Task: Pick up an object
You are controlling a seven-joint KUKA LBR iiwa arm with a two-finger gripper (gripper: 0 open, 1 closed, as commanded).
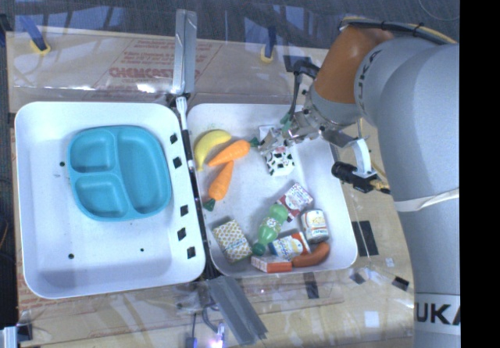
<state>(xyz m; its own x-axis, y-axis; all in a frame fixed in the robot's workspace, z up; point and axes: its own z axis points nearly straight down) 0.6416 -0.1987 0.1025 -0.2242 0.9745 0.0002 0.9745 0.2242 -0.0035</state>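
Nearest the camera, along the front wall of the right bin (344, 206), there was a little pile of play food: a red box (271, 263) lying flat, a sausage (311, 256) touching it, a small bottle (291, 245) on its side and a can (314, 224) just behind. A patterned block (231, 238) sat to the left of that lot, with a green bottle (271, 225) leaning between block and can. A small carton (297, 197) was just past the can.

Further back on the left side of that bin, two carrots (221, 181) lay one behind the other, and a banana (208, 144) was tucked against the farther carrot (229, 152), close to the divider.

The left bin (39, 182) held a blue tray (119, 170) with three compartments, nothing else going on there.

At the back of the right bin, the gripper (278, 138) was down low at a black-and-white cow-pattern cube (280, 160). Honestly couldn't tell if the pincer was apart or together, or whether it had the cube at all; the cube looked like it was just in front of the tip, resting on the bin floor. The grey arm (406, 120) with its orange band came in from the right.
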